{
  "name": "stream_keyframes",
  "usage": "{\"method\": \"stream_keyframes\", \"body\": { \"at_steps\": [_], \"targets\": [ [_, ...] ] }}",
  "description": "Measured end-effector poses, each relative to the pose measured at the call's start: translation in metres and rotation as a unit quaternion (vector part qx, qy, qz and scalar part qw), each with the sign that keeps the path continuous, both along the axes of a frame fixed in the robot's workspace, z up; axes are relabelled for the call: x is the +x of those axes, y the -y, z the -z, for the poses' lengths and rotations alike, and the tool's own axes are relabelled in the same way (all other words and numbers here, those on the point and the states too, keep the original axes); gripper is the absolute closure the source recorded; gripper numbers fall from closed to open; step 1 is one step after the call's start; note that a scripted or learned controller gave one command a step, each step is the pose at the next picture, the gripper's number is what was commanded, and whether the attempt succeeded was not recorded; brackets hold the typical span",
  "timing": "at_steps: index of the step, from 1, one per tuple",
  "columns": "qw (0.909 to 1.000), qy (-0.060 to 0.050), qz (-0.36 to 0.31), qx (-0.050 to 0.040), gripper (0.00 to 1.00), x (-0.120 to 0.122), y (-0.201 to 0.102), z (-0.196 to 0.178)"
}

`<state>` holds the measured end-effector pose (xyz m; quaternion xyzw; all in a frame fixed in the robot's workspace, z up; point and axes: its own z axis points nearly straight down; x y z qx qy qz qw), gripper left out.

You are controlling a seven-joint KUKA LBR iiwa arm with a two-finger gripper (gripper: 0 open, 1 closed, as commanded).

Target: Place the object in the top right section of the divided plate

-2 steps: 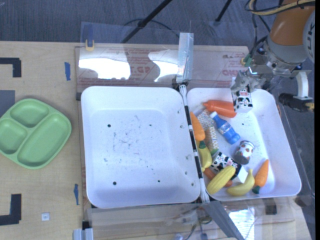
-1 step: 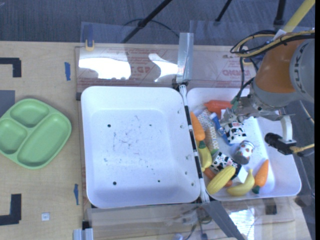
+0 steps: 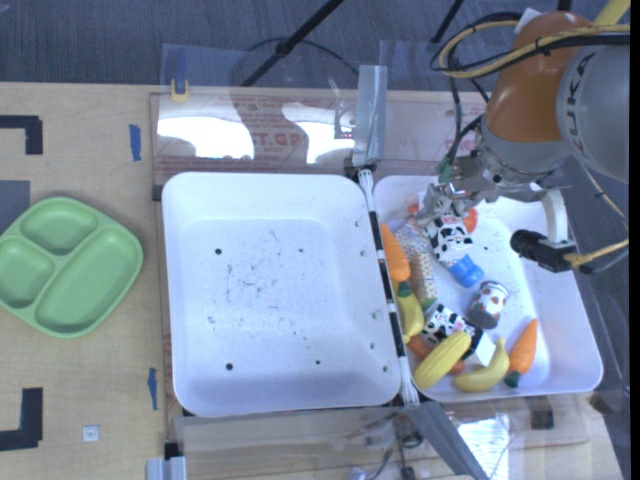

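Clearly crowded, seen from above: end effector low over the right bin, among a cow toy, blue block, carrots and bananas. Cannot tell whether open or closed, nor whether anything is gripped. Likely target somewhere in that heap; which piece, unclear. Green divided plate well apart, on the tabletop beyond the left bin. Risks: catching two toys together, or a weak pinch dropping the piece over the left bin during the long carry.

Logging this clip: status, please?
Gripper low over right bin, among the toys. Green plate sits left of the bins, nothing on it. Left bin lies between.
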<state>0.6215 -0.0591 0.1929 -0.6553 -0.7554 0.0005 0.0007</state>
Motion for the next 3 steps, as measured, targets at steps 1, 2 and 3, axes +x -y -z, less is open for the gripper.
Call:
{"method": "stream_keyframes", "body": {
  "at_steps": [1, 2, 3],
  "targets": [
    [1.0000, 0.000, 0.000, 0.0000, 0.00, 0.000, 0.000, 0.000],
    [1.0000, 0.000, -0.001, 0.0000, 1.00, 0.001, -0.001, -0.008],
    [0.9992, -0.001, -0.041, 0.0003, 1.00, -0.107, -0.037, 0.010]
  ]
}}
